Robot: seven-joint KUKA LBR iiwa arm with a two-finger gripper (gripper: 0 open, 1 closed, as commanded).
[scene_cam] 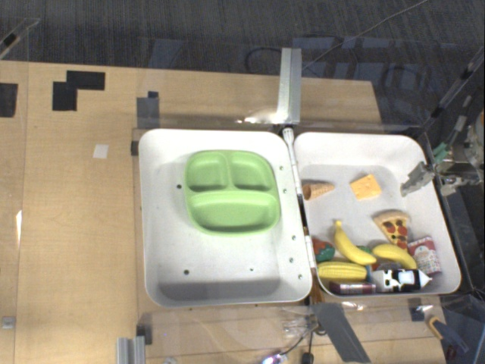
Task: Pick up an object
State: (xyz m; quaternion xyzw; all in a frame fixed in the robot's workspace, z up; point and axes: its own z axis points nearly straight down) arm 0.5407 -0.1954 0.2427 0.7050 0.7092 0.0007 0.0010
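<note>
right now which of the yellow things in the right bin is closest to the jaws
The cheese wedge, lying apart near the bin's far side, left of the gripper. The bananas lie lower, in the pile at the near edge.

- No text, brand, number or sign can be read anywhere in the camera view.
- A printed label is carried by the small red and white can (424, 255) at the near right corner of the right bin (394, 146), but its lettering is too small and blurred to be made out.
- A black and white pattern is borne by the bottle (399, 280) lying along that bin's near wall; no words can be told on it.
</note>
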